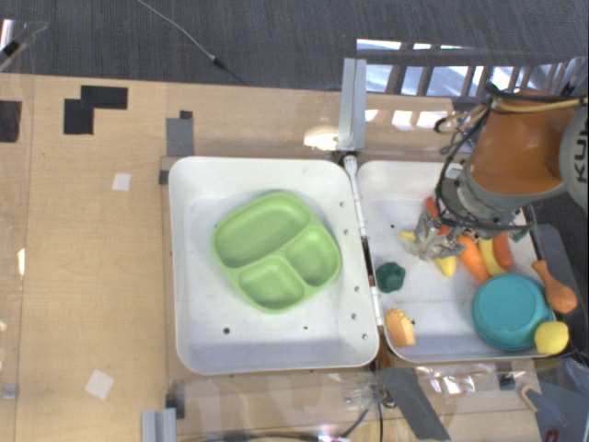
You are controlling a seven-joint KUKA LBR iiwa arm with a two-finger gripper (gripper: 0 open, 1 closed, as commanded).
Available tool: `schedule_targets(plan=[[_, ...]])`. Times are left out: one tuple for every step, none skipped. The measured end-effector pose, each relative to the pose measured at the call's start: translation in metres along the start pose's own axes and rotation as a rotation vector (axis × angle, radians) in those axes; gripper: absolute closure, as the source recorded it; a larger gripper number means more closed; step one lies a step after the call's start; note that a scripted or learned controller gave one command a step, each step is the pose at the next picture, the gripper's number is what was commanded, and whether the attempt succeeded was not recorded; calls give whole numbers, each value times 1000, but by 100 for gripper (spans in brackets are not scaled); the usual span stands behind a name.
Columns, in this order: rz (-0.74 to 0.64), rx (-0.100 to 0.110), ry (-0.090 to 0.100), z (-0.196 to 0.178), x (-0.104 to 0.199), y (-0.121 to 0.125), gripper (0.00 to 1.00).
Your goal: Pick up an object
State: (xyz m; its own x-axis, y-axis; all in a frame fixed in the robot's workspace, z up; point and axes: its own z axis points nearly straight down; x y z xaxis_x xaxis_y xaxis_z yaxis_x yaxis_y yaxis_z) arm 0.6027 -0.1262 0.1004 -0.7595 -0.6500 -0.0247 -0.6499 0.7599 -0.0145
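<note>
A light wooden bench bears two white bins. The left bin holds a green divided plate. In the right bin the gripper hangs low over small toy foods, near a dark green piece, a teal bowl and a yellow ball.

A broad orange band is being shown around the arm, with grey casing beside it bearing part of a dark letter. A grey ring is being seen beneath the band. Black cables are being looped along its left side. The tool is being seen as pale bare metal.
</note>
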Motion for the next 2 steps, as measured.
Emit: schedule_targets(plan=[[152,-2,14,11,-42,16,100],[153,-4,15,12,-41,16,0]])
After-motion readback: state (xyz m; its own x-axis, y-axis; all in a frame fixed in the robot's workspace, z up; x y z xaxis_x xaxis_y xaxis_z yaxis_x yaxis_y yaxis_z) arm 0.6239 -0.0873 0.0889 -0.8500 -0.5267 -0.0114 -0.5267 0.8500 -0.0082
